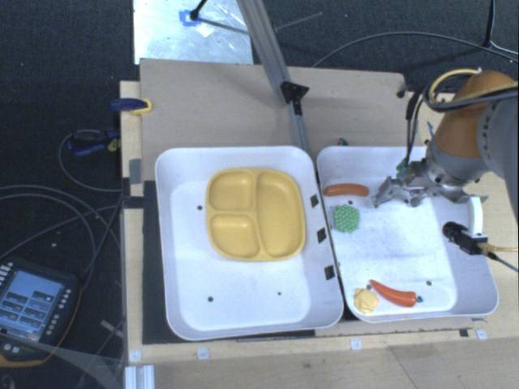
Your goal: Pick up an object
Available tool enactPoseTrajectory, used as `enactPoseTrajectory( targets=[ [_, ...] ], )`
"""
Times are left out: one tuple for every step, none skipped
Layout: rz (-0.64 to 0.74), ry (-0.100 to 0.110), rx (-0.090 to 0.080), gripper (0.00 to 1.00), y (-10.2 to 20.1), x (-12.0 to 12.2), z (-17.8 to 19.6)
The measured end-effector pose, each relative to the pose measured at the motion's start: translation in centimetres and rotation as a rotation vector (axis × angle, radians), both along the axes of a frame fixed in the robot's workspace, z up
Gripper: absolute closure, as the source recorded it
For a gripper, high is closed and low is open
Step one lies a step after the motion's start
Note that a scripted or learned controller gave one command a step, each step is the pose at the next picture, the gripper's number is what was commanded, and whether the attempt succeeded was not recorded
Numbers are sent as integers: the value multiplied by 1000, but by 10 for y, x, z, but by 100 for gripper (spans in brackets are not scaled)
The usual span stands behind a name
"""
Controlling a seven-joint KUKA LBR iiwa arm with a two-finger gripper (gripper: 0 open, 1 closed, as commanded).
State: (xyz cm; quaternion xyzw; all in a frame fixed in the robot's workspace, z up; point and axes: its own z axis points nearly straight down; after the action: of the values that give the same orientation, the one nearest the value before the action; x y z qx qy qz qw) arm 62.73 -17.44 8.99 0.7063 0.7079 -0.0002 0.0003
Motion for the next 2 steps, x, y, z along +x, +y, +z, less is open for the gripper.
enactPoseTrajectory(
  targets=[
    [0,-5,0,100,0,1,13],
    [-2,-7,-1,100,-9,4,62]
  ],
)
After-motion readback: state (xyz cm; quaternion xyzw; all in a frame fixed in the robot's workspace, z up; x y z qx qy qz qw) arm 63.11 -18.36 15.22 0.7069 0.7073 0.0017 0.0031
